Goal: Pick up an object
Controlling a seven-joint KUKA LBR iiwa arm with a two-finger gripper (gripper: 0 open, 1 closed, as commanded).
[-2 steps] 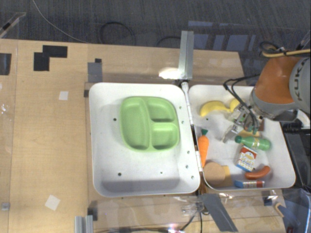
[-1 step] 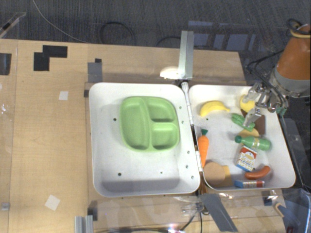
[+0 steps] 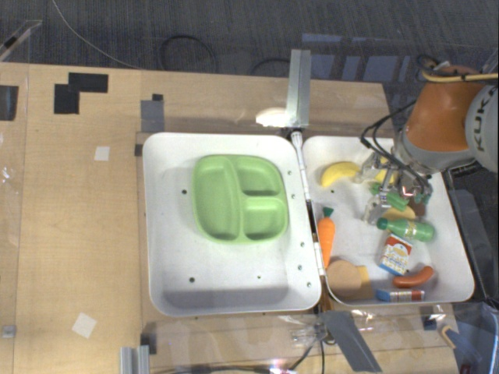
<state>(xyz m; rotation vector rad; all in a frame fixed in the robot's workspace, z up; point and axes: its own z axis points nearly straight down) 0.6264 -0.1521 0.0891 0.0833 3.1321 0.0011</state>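
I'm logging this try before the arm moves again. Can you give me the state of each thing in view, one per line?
Pincer: low in the right bin, over the toys; grip unclear.
Green divided plate: flat, upright, in the left bin.
Banana: lying near the right bin's back.
Carrot: lying along the right bin's left wall.
Green bottle: on its side.
Small carton: lying flat.
Sausage: lying near the front.

Two shallow white bins (image 3: 156, 209) sit side by side, with one green divided plastic tray (image 3: 238, 197), one yellow banana (image 3: 339, 172), one orange carrot (image 3: 326, 238) and one green bottle (image 3: 407, 228).
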